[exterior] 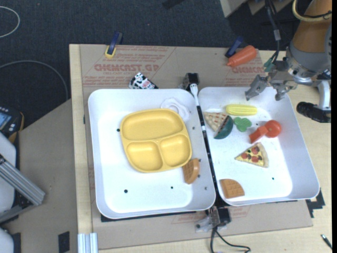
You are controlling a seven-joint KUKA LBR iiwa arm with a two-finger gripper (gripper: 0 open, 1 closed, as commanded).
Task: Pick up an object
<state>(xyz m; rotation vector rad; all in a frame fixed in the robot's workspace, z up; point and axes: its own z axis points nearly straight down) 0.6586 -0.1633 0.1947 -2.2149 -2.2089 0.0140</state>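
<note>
Scene evenly lit from above, brightness moderate. White bins (105, 157) rendered bright, near washed out along rims; no hard glare seen. Soft short shadows cast under yellow tray (155, 139) and toy food, edges diffuse. Dark floor (47, 15) at top left underexposed, detail lost. Focus soft throughout, fine print on board (126, 62) only partly legible. Arm (310, 30) at upper right slightly blurred. Grain and colour noise noted in dark areas.

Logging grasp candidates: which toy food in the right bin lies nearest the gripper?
The yellow plastic corn cob, lying along the bin's far side just below the gripper; the pizza slice and red piece lie farther toward the camera.
</note>
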